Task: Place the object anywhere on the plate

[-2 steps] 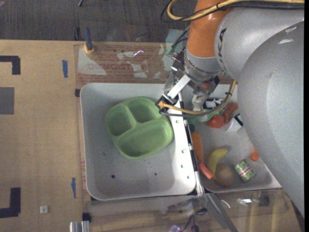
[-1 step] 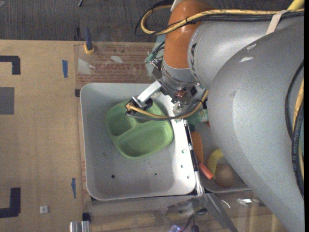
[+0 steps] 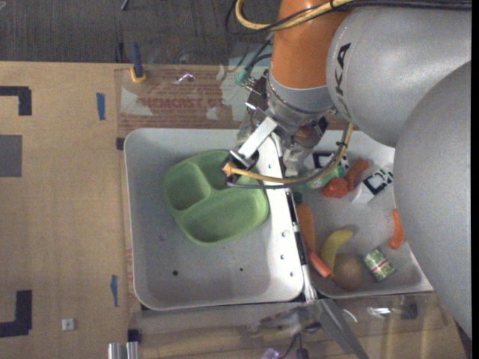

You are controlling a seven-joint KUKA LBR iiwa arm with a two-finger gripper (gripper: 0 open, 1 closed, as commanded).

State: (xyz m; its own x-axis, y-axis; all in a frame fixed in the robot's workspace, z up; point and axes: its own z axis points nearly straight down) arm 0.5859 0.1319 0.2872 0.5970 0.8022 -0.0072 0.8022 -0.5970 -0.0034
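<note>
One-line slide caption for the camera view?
KUKA arm above the wall between two white bins; green divided plate in the view-left bin, banana, carrot and small can in the view-right bin.

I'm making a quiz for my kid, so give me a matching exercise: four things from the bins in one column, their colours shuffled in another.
Things:
1. plate
2. banana
3. round fruit
4. carrot

Colours:
A. brown
B. orange
C. green
D. yellow

Pairs: 1-C, 2-D, 3-A, 4-B.

Green divided plate (image 3: pixel 217 215) in white bin (image 3: pixel 202 275)
</note>
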